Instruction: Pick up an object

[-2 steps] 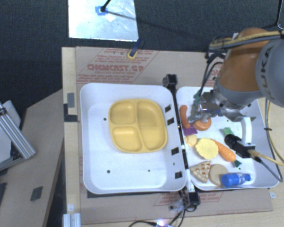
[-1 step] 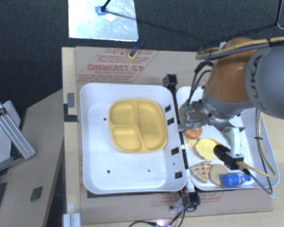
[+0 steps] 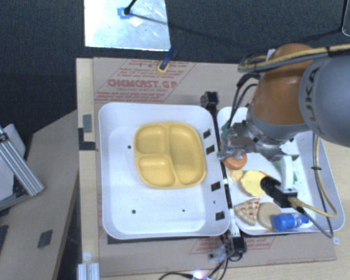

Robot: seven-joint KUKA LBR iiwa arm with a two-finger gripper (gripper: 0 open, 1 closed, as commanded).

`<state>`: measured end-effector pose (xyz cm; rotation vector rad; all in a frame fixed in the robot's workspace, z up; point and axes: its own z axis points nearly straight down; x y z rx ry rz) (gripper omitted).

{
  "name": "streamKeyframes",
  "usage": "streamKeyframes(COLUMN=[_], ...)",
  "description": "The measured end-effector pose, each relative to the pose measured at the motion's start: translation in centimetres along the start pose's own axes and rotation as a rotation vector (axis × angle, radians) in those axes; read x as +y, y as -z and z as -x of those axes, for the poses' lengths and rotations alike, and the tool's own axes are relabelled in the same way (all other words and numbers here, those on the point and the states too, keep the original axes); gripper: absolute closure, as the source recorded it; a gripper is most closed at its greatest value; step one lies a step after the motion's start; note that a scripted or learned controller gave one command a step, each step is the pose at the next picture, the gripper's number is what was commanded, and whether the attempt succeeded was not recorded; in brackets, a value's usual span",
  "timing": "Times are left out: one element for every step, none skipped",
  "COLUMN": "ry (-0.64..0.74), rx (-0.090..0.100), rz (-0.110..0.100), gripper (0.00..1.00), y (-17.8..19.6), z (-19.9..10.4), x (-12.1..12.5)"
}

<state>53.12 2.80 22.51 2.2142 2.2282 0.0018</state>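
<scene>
From the camera view, the gripper (image 3: 232,150) sits low over the left edge of the right bin (image 3: 332,206), just beside the divider between the two bins. How wide it stands cannot be told from here, since the wrist body covers it. An orange round piece (image 3: 235,161) lies directly under it, touching or nearly so; whether it is gripped is unclear. Near the bin's lower edge lie a yellow piece (image 3: 252,182), a pizza slice (image 3: 247,210), a tan piece (image 3: 266,213) and a blue bottle (image 3: 286,221), packed close together. The left bin (image 3: 119,217) carries a yellow divided plate (image 3: 169,155) near its centre.

To do this step well, the grasp should centre on the orange piece, staying clear of the bin wall and the yellow piece beside it, then lift straight up slowly so a loose hold shows early.
</scene>
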Motion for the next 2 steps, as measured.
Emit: streamKeyframes(ry=[-0.002, -0.004], rx=[0.001, 0.0], rz=[0.0, 0.0], gripper=[1.0, 1.0], y=[0.89, 0.39], z=[-0.19, 0.13], x=[-1.17, -0.18])
